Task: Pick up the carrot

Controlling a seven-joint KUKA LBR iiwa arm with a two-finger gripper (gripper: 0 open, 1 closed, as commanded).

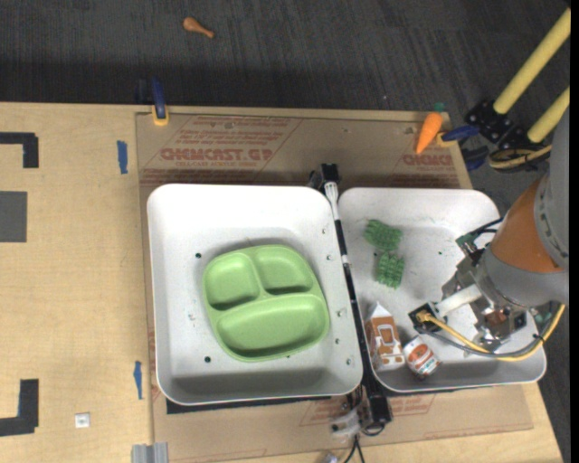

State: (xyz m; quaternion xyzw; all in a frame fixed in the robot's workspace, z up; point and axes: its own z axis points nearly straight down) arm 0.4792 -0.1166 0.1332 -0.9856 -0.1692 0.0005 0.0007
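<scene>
**One carrot, and it sits outside both bins**

One gap matters here: the carrot (429,131) lies on the bench beyond the far rim of the right bin (425,201), near that bin's far edge, while my gripper (493,324) hangs low over the near right part of the same bin. So the target is up-view and a little to the left of the claw, with the whole depth of the bin between them. I judge the arm has to lift clear of the rim and travel away from me before it can come down.

The carrot's long axis runs at a slant, its green top toward the far side and its orange tip pointing down toward the bin. It looks to lean close to the blue clamp (459,134) beside it, though I cannot tell if they touch. I would want the jaws set across that slanted axis, not along it.

As for the claw itself, cables and the wrist body cover it; I cannot tell how wide it stands or whether anything is in it.

Under and beside it in the right bin are two green blocks (386,253), a small carton (384,336) and a can (421,356). The left bin (181,271) holds a green divided plate (264,301). A second small orange thing (196,27) lies far off on the dark floor; too small to identify.
</scene>
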